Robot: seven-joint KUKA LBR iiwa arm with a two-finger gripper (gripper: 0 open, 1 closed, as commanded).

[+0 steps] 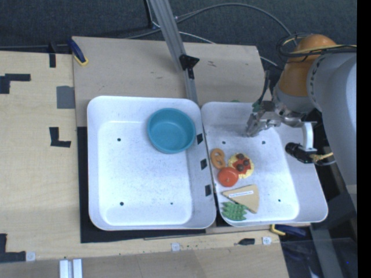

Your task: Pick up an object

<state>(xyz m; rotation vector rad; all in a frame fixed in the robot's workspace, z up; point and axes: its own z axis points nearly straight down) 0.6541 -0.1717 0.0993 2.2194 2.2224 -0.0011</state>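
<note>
Nearest the camera, the front edge of the worktop [145, 248] carries the two white bins side by side. In the right bin [295, 204] a cluster of small play-food pieces sits along the left wall: a green leafy piece [234, 211] at the near end, then a tan wedge [246, 197], a red tomato [228, 176], a yellow piece with dark red dots [242, 164] and a brown pretzel shape [217, 157]. They lie touching or just beside one another, which would make a clean single grasp awkward. Any of these could serve as the object to pick up; none is lifted, all rest on the bin floor.

The left bin [110, 172] holds a blue bowl [170, 130] near its far right corner, upright and apart from the rest.

Farther back in the right bin, the pincer [255, 126] hangs low over bare floor near the far wall, apart from the food cluster. Whether it is spread or pressed together I cannot tell; nothing shows between its tips. Judging by this, the grasp is not yet made.
</note>
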